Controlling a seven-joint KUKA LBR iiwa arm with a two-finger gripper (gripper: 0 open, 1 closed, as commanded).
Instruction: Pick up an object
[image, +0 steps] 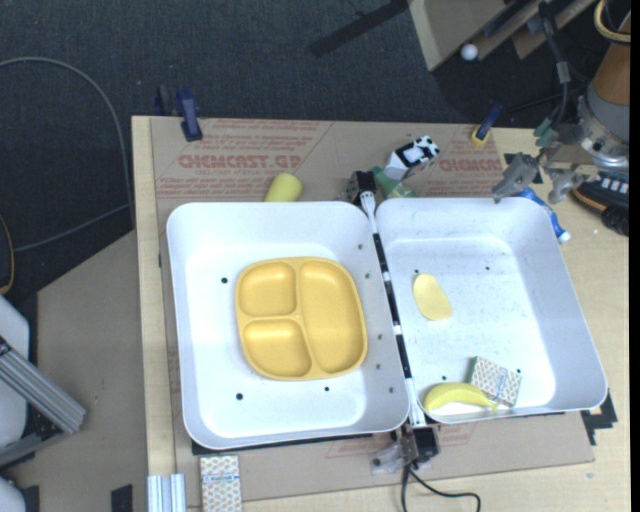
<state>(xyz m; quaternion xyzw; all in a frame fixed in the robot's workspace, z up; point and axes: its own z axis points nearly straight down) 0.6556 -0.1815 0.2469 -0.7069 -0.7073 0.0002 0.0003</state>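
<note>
The pincer (528, 176) is parked at the upper right of the frame, over the back rim of the right bin (575, 330), and it's too small and cluttered up there for me to tell how it's set, so I won't guess. It's holding nothing that I can see.

What could go wrong: everything grabbable in that bin is low and flat. The banana (458, 398) sits right against the front wall, touching the little patterned packet (496, 381), so a descent there could clip the rim or nudge both at once. The pale yellow flat piece (432, 297), near the middle of the frame, looks thin, probably hard to pinch without scraping the floor.

Containers: the left bin (195, 330) has the yellow divided plate (300, 318) in its centre, nothing in its three compartments. It's wide, so a two-finger grab would have to catch an edge.

On the table behind the bins there's a yellow blob (284, 187) and a black-and-white toy (414, 154), both outside the bins.
</note>
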